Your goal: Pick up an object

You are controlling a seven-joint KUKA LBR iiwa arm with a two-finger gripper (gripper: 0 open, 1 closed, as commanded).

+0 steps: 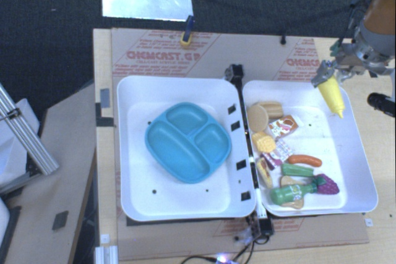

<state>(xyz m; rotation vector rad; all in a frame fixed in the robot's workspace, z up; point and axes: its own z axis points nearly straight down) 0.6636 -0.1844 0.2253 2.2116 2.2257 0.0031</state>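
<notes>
Up at the right edge of the camera view, the grey arm with its orange band [378, 12] reaches in over the far corner of the right bin [365, 164]. Its gripper [330, 74] is clamped on the top of a yellow bottle [333, 96], which hangs tilted with its tip pointing down toward the bin's far right side. Lower in that bin lie a tan round piece [258, 116], a red-and-white packet [283, 127], a yellow corn piece [264, 144], an orange sausage [304, 161], a green bottle [291, 193] and purple grapes [328, 184]. Beside it, the left bin [133, 195] holds a blue divided plate [187, 141].
</notes>
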